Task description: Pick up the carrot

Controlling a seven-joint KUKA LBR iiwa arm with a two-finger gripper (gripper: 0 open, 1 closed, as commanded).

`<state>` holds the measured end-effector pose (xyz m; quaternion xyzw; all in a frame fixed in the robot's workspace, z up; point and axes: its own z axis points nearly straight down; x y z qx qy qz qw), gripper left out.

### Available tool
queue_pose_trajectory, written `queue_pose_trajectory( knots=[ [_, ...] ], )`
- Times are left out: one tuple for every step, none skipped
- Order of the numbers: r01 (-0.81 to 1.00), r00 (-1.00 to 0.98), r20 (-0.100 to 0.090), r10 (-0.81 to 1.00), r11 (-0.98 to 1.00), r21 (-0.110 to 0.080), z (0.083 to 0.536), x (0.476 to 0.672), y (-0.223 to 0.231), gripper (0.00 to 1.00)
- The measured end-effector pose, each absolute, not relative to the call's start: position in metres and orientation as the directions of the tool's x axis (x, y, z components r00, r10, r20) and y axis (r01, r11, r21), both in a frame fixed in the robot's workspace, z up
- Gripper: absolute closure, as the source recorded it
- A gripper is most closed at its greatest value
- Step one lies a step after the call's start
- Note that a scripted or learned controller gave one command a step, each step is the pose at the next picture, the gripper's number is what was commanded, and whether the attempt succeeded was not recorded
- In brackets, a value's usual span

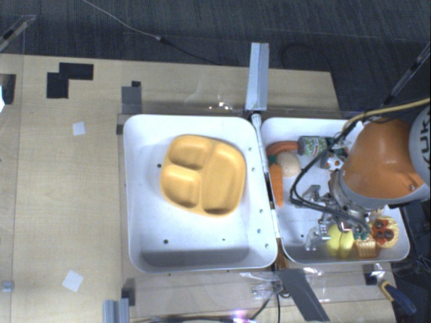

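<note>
Sitting in the left bin (145,180), a yellow 3-compartment tray (202,173) awaits items. Against the right bin's (293,251) left wall lies the carrot (275,184), well apart from the gripper (330,237), which hovers over yellow toys (340,241).

**Arm parked over the right bin**

Left bin (135,200) has a yellow sectioned plate (203,175). The claw (322,229) hangs low in the right bin (291,251), right next to yellow toy food (339,240). The carrot (275,184) lies along the left wall.
</note>
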<state>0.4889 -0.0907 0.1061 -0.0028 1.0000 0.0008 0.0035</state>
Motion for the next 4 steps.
queue_pose_trajectory(
  knots=[
    [-0.009, -1.0, -0.017, -0.009, 1.0, 0.0, 0.118, 0.492, -0.091, 1.0],
    [-0.442, -0.897, -0.01, -0.442, 0.897, -0.005, 0.091, 0.514, -0.089, 1.0],
    [-0.665, -0.747, -0.018, -0.665, 0.747, -0.013, 0.091, 0.516, -0.101, 1.0],
    [-0.892, -0.453, -0.006, -0.892, 0.453, -0.013, 0.091, 0.528, -0.095, 1.0]
  ],
)
